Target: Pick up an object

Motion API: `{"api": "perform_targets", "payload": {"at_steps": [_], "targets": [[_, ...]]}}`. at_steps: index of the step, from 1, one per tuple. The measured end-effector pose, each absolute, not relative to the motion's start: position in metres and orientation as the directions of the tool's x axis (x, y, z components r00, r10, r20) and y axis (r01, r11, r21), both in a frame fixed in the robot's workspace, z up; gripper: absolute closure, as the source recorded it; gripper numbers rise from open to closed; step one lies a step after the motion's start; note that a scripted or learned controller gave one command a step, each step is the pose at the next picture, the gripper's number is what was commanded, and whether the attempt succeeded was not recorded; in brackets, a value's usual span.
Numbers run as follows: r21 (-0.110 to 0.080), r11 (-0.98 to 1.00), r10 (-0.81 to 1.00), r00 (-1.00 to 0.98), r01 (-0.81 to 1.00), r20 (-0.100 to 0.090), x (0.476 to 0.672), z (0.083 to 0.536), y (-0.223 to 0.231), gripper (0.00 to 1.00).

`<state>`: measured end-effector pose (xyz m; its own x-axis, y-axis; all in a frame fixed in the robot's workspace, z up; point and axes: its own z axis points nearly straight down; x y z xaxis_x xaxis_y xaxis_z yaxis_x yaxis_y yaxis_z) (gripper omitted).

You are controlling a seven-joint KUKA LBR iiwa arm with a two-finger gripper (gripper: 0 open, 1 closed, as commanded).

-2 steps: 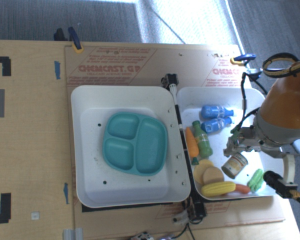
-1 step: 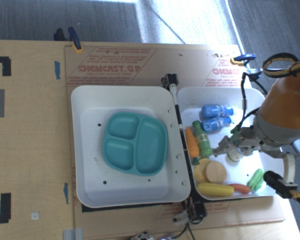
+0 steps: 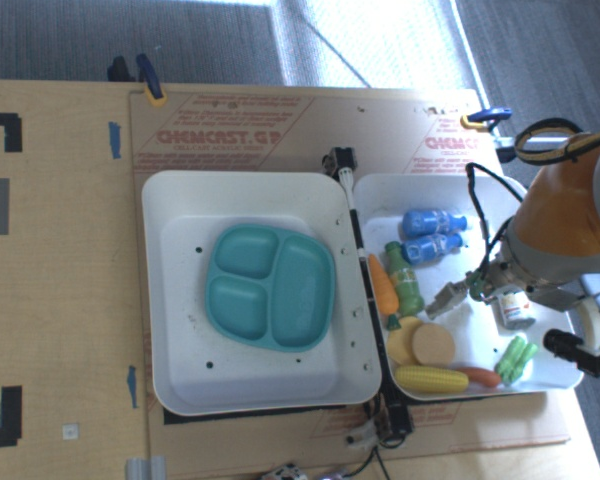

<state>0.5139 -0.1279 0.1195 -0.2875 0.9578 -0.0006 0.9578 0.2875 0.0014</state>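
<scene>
From my remote seat, the arm (image 3: 560,218) comes in from 3 o'clock and hangs over the right bin (image 3: 480,193). The claw (image 3: 458,296) sits low near the bin's middle, metal fingers (image 3: 442,302) pointing toward 8 o'clock; they look slightly spread with nothing between them, though the gap is small at this angle. So no pick yet; the grasp, closing and lift are all left.

Candidates, all in the right bin: two blue bottles (image 3: 432,234) at 12 o'clock, a green bottle (image 3: 404,278) and a carrot (image 3: 382,286) along the 9 o'clock wall, a tan round piece (image 3: 433,345) and a corn cob (image 3: 430,378) at 6 o'clock, a green pod-like toy (image 3: 516,358) at 5 o'clock, a small white jar (image 3: 515,311) just beside the wrist. Fingertips are nearest the tan round piece and the green bottle, touching neither as far as I can tell.

Left bin (image 3: 180,268) holds a teal divided plate (image 3: 272,286), untouched. Both bins sit on the counter (image 3: 60,298).
</scene>
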Motion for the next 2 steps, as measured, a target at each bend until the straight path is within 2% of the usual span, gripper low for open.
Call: {"api": "perform_targets", "payload": {"at_steps": [1, 2], "targets": [[0.002, 0.563, 0.826, -0.563, 0.826, -0.005, 0.545, 0.086, -0.201, 0.00], [0.001, 0.880, 0.476, -0.880, 0.476, 0.000, 0.489, 0.087, -0.218, 0.00]]}}
